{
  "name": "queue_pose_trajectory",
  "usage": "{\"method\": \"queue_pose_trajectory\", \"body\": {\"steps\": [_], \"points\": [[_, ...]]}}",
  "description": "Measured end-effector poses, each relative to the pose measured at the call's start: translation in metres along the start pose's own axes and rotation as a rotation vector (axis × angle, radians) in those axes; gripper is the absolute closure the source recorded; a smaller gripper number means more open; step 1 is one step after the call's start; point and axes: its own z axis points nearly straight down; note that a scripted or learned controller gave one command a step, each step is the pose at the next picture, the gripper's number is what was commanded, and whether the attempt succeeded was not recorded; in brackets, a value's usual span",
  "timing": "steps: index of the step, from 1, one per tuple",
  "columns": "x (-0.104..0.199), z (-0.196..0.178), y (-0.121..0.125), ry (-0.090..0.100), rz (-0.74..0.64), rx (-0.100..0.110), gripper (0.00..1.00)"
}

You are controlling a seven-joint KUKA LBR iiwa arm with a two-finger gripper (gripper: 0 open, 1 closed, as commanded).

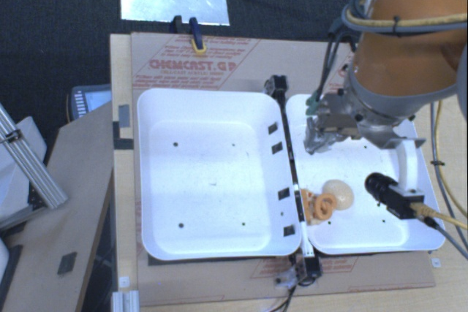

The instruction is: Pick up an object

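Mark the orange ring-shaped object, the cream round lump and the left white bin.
Orange ring-shaped object (320, 208): camera view, its looped body.
Cream round lump (340, 193): camera view, its domed top.
Left white bin (140, 172): camera view, its left rim.

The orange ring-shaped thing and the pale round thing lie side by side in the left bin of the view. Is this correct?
Not quite. The camera view shows the orange ring-shaped thing and the pale round thing side by side in the right bin, not the left one.
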Motion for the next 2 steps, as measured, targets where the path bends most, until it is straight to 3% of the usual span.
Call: {"method": "queue_pose_trajectory", "body": {"steps": [1,2], "points": [[0.03,-0.096,0.025,0.002,0.004,-0.022,1.0],[0.077,-0.127,0.009,0.001,0.004,-0.012,1.0]]}}
